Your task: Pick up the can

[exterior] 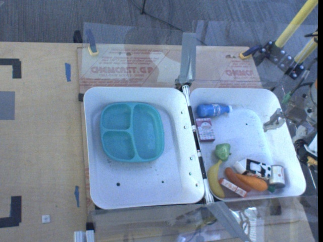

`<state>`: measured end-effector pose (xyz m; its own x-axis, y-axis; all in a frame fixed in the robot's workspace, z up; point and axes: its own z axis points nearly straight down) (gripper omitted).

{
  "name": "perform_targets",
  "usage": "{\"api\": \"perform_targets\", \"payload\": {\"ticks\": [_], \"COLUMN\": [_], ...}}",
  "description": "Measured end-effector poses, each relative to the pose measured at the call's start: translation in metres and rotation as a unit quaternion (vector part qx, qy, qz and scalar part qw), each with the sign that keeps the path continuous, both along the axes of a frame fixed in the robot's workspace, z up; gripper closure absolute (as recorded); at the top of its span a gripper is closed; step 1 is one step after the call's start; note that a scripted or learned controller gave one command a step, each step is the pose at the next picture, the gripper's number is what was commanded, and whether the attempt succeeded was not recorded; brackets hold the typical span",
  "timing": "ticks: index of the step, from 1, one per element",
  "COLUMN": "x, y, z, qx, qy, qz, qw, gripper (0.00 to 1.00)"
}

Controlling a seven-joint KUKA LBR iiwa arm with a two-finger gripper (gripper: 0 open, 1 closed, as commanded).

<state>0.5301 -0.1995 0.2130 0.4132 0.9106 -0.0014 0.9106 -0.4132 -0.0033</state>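
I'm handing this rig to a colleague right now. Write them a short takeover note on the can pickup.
Hand: at the right bin's right edge, above the floor, holding nothing; whether it is open cannot be told.
Can: lying in the right bin's near right corner, beside the carrot and a black-and-white pack.
Done: nothing, the can is untouched.
Left: bring the hand to the can, grasp it, lift it.

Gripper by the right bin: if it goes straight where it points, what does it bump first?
Probably the bare floor of the right bin, since the gripper seems to point down and leftward; depth is unclear. The can lies off that line, toward the bin's near corner.
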Motion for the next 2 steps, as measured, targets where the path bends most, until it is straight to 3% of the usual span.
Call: {"api": "perform_targets", "payload": {"ticks": [1,2], "x": [0.01,0.093], "y": [0.069,0.068], "z": [-0.125,-0.088], "qx": [-0.0012,-0.0006], "qy": [-0.004,0.0], "qz": [0.001,-0.128], "qw": [1.0,0.9918], "gripper": [0.0,0.0]}}
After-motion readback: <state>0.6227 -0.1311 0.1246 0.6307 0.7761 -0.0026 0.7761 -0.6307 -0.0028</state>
